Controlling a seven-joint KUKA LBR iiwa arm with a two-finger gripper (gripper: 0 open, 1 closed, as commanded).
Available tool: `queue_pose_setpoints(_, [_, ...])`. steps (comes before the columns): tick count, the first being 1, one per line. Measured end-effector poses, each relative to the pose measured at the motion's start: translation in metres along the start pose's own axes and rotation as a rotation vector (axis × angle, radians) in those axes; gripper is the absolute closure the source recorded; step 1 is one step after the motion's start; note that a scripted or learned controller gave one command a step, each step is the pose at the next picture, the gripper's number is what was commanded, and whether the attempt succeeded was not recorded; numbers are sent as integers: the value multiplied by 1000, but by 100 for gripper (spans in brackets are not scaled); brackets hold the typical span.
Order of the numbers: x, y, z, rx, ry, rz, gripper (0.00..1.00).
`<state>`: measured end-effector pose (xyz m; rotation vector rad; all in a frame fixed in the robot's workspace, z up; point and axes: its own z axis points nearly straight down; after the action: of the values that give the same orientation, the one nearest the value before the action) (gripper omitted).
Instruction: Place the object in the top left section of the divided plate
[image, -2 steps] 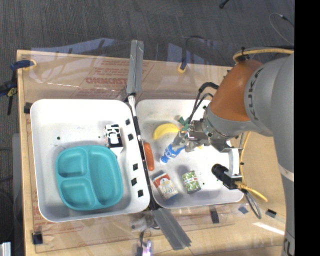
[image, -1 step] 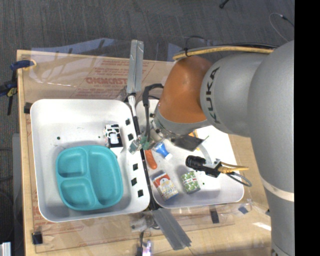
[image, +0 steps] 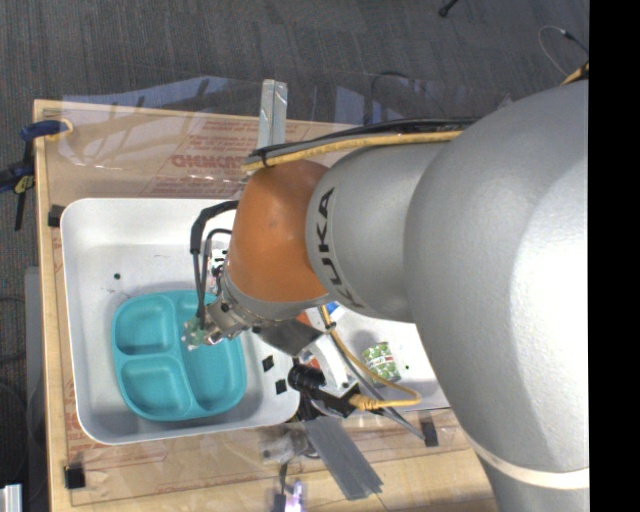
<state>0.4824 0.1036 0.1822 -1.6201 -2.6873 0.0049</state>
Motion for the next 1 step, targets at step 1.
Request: queue_pose_setpoints(1, [83, 36, 14, -2, -2, -67, 100])
